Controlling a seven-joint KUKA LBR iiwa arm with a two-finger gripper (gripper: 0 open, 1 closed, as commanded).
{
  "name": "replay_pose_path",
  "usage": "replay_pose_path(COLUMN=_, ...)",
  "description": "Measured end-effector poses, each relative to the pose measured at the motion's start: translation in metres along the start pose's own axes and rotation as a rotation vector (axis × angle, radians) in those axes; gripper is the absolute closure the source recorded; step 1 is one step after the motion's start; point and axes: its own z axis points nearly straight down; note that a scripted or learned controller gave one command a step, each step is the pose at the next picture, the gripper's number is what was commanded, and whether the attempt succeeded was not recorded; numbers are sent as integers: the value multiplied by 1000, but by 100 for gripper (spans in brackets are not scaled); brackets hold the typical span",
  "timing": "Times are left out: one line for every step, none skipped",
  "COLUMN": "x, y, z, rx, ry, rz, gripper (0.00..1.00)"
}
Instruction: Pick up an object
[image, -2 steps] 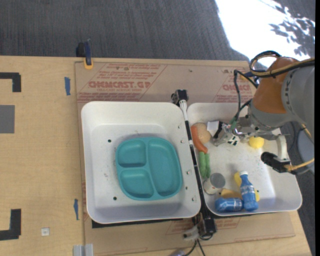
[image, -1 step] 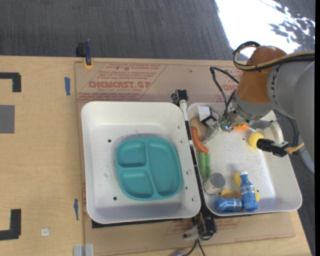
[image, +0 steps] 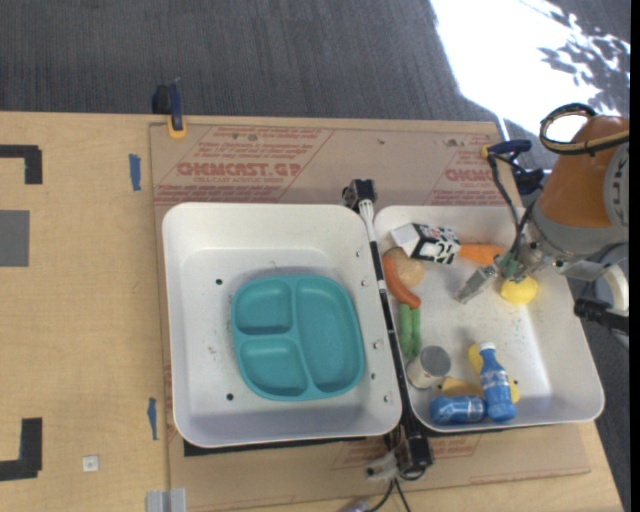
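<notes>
My gripper (image: 493, 282) hangs low over the back of the right bin (image: 570, 375), reaching in from the right, and it is open. One grey finger (image: 472, 287) points down-left over bare bin floor. A small yellow object (image: 518, 291) lies right against the gripper's right side; I see nothing held between the fingers. Just behind the gripper lies an orange carrot (image: 478, 254), next to a white and black box (image: 428, 243).
Along the right bin's left wall lie a peach-coloured item (image: 397, 264), a red-orange piece (image: 404, 288) and a green piece (image: 410, 330). A tin (image: 431, 363), a blue bottle (image: 495, 380) and a blue can (image: 457, 409) sit at the front. The left bin (image: 190, 300) holds a teal divided plate (image: 296, 337).
</notes>
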Motion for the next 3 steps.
replay_pose_path(x=56, y=50, z=0, rx=-2, ry=1, rz=134, gripper=0)
replay_pose_path(x=44, y=75, z=1, rx=26, ry=8, rz=-59, gripper=0)
replay_pose_path(x=51, y=78, z=1, rx=24, ry=9, rz=93, gripper=0)
